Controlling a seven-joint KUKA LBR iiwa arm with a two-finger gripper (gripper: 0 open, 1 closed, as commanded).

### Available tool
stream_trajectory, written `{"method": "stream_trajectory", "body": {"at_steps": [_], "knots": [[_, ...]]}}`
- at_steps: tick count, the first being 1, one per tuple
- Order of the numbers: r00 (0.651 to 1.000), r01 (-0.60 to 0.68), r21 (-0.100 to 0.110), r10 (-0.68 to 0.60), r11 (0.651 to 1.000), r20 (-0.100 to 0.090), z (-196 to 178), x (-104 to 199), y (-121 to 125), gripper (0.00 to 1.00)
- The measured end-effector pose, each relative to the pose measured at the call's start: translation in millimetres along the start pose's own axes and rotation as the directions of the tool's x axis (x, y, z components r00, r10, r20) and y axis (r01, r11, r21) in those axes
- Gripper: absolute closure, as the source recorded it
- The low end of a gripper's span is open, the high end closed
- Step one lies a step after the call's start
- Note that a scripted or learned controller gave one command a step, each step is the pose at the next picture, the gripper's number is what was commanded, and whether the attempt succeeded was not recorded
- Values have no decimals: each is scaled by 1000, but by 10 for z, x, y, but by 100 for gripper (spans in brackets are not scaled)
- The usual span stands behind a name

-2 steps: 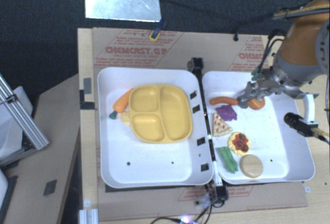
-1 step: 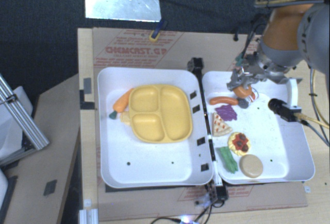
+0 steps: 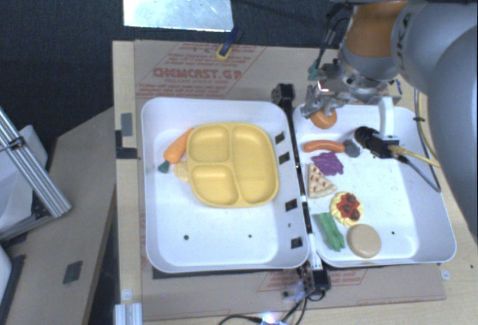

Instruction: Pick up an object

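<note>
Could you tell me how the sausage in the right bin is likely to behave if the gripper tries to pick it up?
The sausage looks like a smooth, rounded toy, so it may roll or slip from the fingers. It seems small and probably light. It lies flat on the bin floor, with the grapes close by, so a push might nudge them.

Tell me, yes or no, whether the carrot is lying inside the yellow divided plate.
No. The carrot lies on the left bin's white floor, against the outer left edge of the yellow divided plate, not in any compartment.
</note>
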State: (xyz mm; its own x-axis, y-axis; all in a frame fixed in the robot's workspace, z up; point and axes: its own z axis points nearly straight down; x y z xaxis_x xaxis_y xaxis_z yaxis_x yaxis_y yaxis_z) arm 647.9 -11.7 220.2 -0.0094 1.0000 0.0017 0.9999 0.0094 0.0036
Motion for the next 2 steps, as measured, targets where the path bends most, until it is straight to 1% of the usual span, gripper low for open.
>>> {"method": "stream_trajectory", "body": {"at_steps": [1,2], "knots": [[1000,-2,0,2,1000,1,43,285,153,100],[1000,-4,-1,4,1000,1,-145,282,134,100]]}}
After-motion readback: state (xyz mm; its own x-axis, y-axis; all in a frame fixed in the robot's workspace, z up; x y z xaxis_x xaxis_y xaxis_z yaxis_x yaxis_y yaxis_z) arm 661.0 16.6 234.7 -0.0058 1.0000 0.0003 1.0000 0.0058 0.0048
